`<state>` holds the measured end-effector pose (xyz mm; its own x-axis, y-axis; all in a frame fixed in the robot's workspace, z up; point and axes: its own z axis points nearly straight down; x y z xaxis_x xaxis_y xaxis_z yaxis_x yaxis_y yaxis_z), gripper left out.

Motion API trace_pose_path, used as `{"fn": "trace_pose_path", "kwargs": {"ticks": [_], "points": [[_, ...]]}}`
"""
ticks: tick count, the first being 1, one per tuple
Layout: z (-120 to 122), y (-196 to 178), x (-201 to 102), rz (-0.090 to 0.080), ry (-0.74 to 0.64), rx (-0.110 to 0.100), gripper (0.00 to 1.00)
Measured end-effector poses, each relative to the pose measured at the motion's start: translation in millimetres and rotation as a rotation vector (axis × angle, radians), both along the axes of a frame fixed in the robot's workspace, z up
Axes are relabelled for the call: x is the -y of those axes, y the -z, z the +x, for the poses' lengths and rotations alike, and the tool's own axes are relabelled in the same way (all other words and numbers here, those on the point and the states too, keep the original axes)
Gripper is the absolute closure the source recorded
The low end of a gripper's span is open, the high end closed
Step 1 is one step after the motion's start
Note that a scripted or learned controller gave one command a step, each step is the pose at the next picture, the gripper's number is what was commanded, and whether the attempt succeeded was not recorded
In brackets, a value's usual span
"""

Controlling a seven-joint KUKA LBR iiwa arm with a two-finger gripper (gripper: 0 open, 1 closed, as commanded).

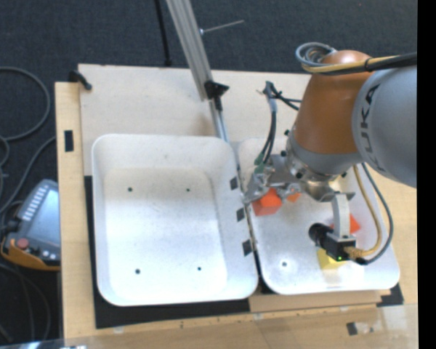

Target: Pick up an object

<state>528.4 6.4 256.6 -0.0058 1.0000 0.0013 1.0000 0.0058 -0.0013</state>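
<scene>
Gripper [267, 189] low over the right bin [299, 281], at its left wall, close to the seam with the left bin [167, 224]. Orange object [267, 203] sits directly under the gripper, touching or nearly so; likely the target, since the tool is centred on it. Cannot tell whether the gripper is wide, narrow or gripping: the wrist hides it from above, and nothing shows the object lifted off the bin floor. The arm leans in from the right and covers most of that bin, which looks like a steep reach made to get down beside the wall. Position so near the wall may crowd the grasp on that side. Second orange piece [354, 225] and yellow piece [333, 261] lie farther right in the same bin, partly hidden by robot hardware. Bins are shallow, white and speckled, with small dark holes in the floors. They rest on a pale bench [131, 100]. A slanted metal post [189, 35] rises behind. Dark carpet [94, 20] all round; loose cables [14, 115] and a pendant [35, 224] at left.
</scene>
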Motion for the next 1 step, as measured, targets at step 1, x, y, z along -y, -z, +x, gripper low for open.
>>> {"fn": "trace_pose_path", "kwargs": {"ticks": [1], "points": [[-10.6,-4.6,-69.1,0.001,-0.005,0.002,1.00]]}}
